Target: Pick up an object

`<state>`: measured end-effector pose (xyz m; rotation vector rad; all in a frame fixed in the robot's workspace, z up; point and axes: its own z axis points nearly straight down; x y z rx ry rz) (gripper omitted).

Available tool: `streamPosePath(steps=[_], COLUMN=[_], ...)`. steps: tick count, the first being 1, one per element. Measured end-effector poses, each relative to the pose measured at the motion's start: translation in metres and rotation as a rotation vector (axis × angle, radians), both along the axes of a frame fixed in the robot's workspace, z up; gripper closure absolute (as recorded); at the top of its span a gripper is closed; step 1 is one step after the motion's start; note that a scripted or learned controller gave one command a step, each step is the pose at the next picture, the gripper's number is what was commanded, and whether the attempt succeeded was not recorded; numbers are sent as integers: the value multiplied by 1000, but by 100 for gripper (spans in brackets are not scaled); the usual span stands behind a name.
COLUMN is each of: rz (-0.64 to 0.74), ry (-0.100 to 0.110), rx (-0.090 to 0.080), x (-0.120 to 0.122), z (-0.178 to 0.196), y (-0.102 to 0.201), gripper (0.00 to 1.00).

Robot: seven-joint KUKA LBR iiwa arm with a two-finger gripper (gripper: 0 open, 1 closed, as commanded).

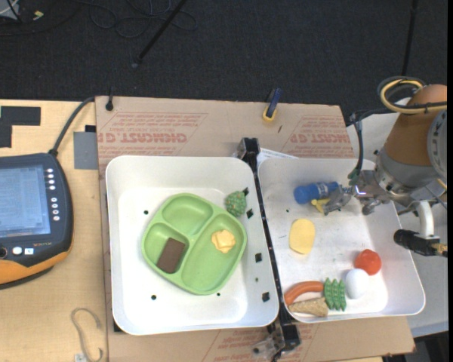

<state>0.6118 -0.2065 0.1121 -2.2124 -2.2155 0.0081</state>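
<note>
My gripper [338, 200] reaches in from the right and hangs over the back of the right bin [408, 296]. Its tip is right beside the right end of a blue object [311, 193] lying near the bin's back wall; contact is not discernible. In front of it lies a yellow oval piece [302, 236]. Toward the front right are a red tomato [368, 262] and a white egg [356, 283]. A green leafy piece [334, 293], a sausage [303, 289] and a tan wedge [309, 306] sit along the front edge.
The left bin [128, 194] holds a green divided plate [183, 210] with a brown block [171, 254] and a yellow piece [224, 240], plus a green broccoli piece [236, 201] at its rim. A tablet [19, 210] lies far left. A black divider [258, 232] separates the bins.
</note>
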Motion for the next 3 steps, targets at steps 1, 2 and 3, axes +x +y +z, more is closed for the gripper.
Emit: streamPosePath(steps=[1,2,3], rz=[2,2,-6], ry=[-4,-3,-9], rx=[-2,0,-3], x=[0,1,-2], z=[-28,-18,22], y=[3,3,-2], gripper=[0,100,100])
